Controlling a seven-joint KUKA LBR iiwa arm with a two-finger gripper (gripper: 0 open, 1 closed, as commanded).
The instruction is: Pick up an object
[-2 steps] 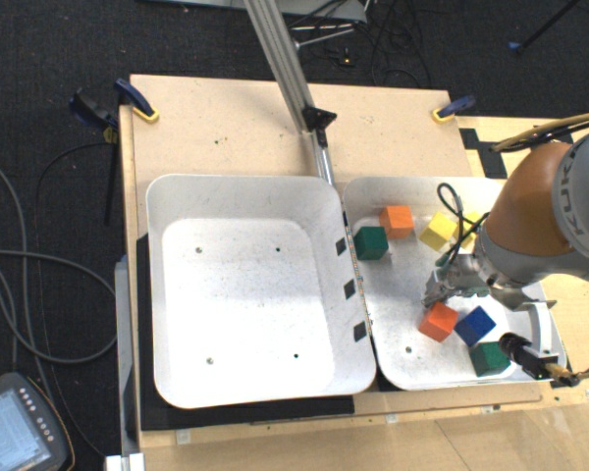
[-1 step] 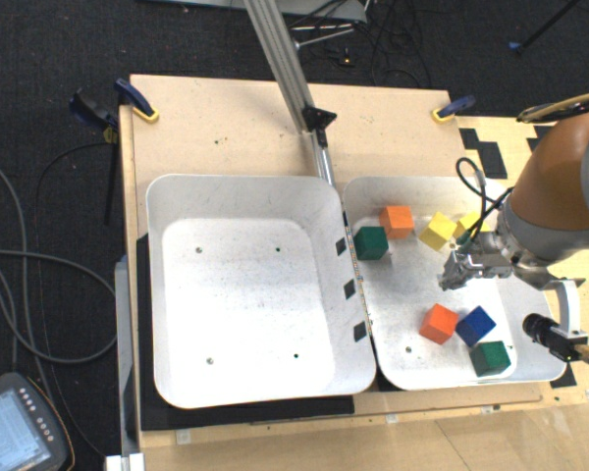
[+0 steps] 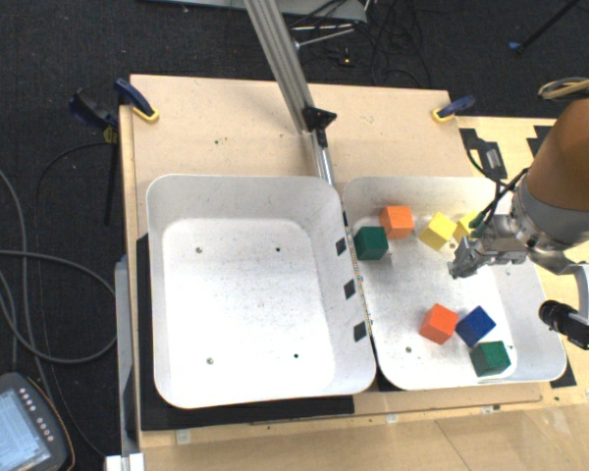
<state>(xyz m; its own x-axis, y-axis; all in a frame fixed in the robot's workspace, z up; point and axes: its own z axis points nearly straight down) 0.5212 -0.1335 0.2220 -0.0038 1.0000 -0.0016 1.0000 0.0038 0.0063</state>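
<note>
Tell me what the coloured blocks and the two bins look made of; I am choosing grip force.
The blocks, such as the yellow block and blue block, look like painted wood or hard plastic: flat matte faces, crisp edges. The left bin and right bin look like thin moulded white plastic, speckled, with rounded corners. None of this is certain.

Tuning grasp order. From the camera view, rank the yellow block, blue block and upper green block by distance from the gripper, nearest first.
From the gripper, in the right bin:
1. Yellow block, just up and left of it, close by.
2. Blue block, below it, toward the bin's near edge.
3. Upper green block, far left, by the wall between the bins.
</note>
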